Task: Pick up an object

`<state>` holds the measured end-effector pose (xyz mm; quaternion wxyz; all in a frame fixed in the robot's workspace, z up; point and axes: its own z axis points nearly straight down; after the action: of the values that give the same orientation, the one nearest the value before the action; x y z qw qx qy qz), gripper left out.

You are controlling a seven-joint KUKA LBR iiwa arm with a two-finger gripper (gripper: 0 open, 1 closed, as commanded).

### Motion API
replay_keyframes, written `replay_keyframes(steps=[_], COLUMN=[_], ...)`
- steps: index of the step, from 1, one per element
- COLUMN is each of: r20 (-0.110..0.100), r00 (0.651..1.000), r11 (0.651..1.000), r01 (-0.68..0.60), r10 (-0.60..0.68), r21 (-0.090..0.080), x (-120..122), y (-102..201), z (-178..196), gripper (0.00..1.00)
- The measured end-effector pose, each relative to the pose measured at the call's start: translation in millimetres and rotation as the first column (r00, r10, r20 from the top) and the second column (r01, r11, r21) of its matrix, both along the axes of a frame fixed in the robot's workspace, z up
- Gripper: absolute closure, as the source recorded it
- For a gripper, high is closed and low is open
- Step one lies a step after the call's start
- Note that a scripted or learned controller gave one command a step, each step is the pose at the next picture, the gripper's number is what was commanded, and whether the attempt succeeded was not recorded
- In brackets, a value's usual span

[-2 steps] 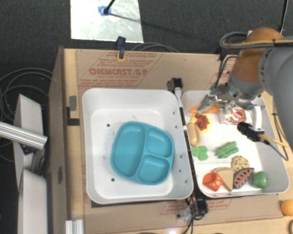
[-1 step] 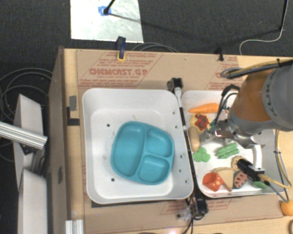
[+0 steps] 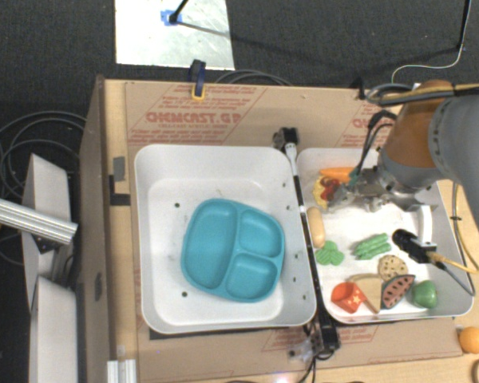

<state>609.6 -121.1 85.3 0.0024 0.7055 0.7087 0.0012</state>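
My gripper (image 3: 343, 193) reaches in from the right and hangs low over the far left corner of the right bin (image 3: 447, 214). Right beside its tip lie an orange carrot (image 3: 334, 171) and a small red and dark piece (image 3: 327, 188). Whether it touches either of them is hidden by the gripper body. Nothing shows held in it. Toy foods fill the near half of the bin: a beige oblong piece (image 3: 315, 227), a green broccoli (image 3: 329, 254), green beans (image 3: 372, 246), a cookie (image 3: 391, 266) and a watermelon slice (image 3: 397, 290).
A blue divided plate (image 3: 233, 250) lies in the left bin (image 3: 168, 174). A red pepper (image 3: 347, 297), a beige slice (image 3: 370, 282) and a green round fruit (image 3: 424, 294) sit at the right bin's front edge. An orange ball (image 3: 471, 339) rests outside the bins at front right.
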Motion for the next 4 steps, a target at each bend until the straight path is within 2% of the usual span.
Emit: replay_keyframes(steps=[1,2,3,4], r20=[-0.015,-0.005,-0.005,-0.004], r00=[1.0,1.0,1.0,1.0], r11=[1.0,1.0,1.0,1.0], r01=[0.001,0.0,-0.002,0.008], r10=[-0.001,0.0,0.002,-0.008], r21=[0.004,0.001,0.0,0.0], x=[59.0,59.4,59.4,-9.1], y=[26.6,24.5,24.6,-6.1], z=[-1.7,10.2,9.9,72.7], gripper=[0.0,1.0,0.0,0.0])
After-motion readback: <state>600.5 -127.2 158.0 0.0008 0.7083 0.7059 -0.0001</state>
